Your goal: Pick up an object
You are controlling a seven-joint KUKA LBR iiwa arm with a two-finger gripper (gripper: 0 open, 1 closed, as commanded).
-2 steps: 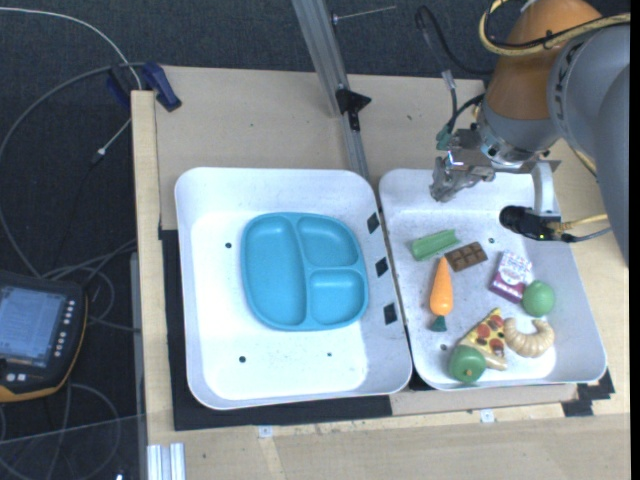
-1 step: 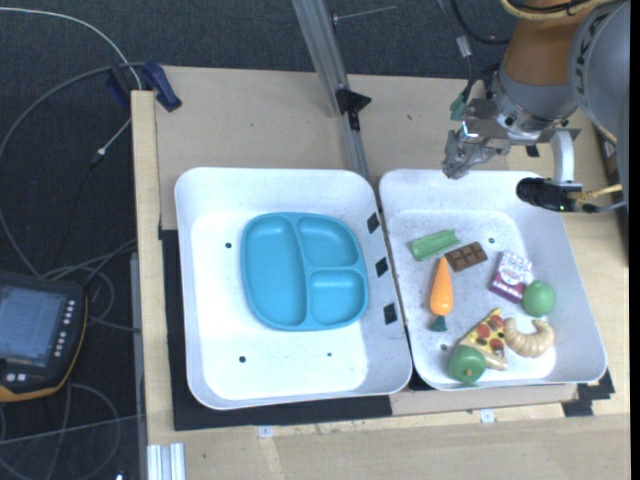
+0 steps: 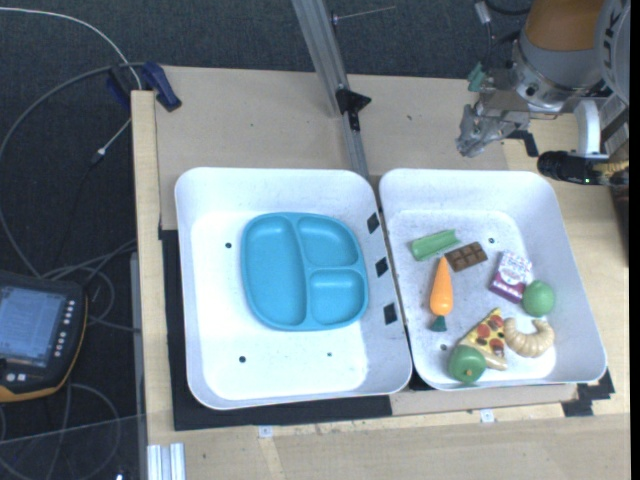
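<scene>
The right bin (image 3: 560, 218) holds several toy foods: a green block (image 3: 433, 244), a brown chocolate bar (image 3: 465, 257), an orange carrot (image 3: 441, 288), a purple-and-white packet (image 3: 511, 275), a green ball (image 3: 538, 298), a pizza slice (image 3: 486, 334), a tan croissant-like piece (image 3: 528, 338) and a green apple (image 3: 466, 364). My gripper (image 3: 478, 138) hangs above the bench just beyond the right bin's far rim, well away from the objects. Nothing shows between its fingers.
The left bin (image 3: 200, 268) holds a blue divided plate (image 3: 303, 270). A slanted metal post (image 3: 325, 43) rises behind the bins. Cables and a handheld pendant (image 3: 35, 333) lie on the floor at the left.
</scene>
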